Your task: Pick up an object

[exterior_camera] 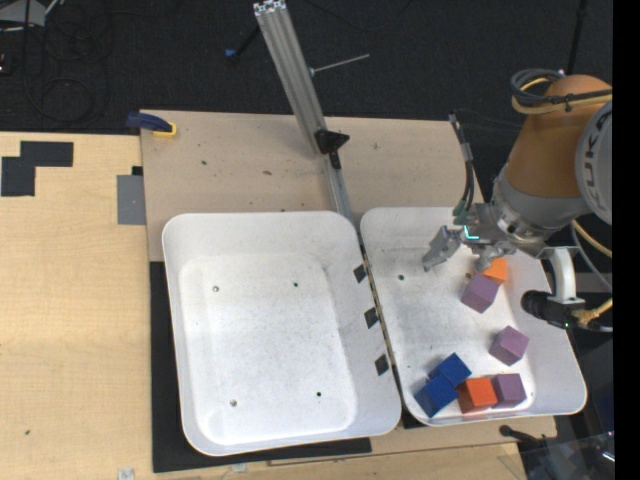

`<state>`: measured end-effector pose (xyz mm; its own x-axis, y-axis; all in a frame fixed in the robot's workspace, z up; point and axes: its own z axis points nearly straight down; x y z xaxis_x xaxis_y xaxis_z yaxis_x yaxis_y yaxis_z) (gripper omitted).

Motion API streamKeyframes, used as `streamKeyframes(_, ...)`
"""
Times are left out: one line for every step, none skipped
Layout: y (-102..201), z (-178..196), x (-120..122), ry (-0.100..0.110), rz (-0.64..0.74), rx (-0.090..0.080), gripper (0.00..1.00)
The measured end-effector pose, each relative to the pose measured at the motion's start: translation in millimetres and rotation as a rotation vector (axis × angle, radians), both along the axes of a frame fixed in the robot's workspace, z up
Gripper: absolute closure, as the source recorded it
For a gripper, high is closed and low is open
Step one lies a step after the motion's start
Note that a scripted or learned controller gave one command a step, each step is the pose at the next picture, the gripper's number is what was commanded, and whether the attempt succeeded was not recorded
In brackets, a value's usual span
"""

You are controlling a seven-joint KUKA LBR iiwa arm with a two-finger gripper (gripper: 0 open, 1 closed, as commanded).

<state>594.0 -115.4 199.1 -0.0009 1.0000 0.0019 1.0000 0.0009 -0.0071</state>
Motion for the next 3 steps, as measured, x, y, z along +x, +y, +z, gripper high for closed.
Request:
streamKeyframes(-0.9, 1.7, 0.7, -0.004, -0.002, -0.001, 0.0)
streamKeyframes(-2.0, -62.8, 0.3, 0.002, -0.001, -0.001, 0.0)
streamKeyframes(-1.3, -108.8, 1.0, -0.006, -0.004, -0.002, 0.0)
